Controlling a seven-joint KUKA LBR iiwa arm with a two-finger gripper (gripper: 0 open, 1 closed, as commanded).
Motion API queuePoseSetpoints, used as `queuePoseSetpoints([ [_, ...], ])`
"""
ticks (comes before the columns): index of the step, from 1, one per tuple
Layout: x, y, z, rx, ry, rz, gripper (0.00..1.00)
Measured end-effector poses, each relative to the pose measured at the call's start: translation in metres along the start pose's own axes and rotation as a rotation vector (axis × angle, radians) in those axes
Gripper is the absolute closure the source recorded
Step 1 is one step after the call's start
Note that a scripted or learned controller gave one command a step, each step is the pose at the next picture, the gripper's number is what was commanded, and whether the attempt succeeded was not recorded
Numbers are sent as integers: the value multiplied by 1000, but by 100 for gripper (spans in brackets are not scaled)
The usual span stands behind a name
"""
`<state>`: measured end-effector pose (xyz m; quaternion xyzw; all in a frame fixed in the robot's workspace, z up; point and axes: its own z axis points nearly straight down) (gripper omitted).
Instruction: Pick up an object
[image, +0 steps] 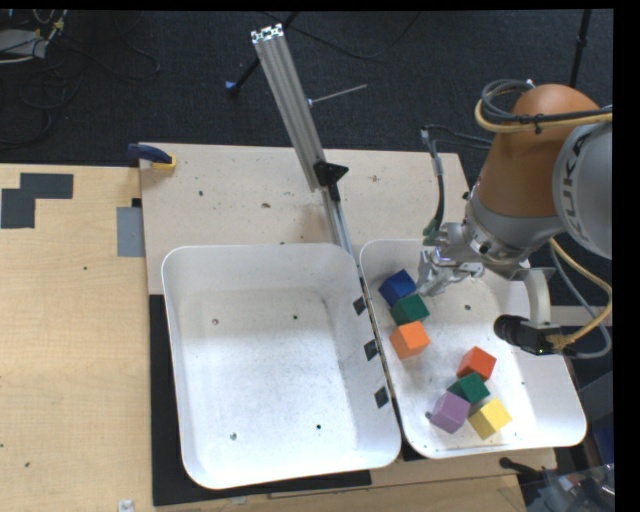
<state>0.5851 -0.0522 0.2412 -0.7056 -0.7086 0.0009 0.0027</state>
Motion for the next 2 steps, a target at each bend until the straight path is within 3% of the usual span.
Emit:
queuePoseSetpoints([
  [2, 98, 16, 2, -3, 0, 0, 100],
])
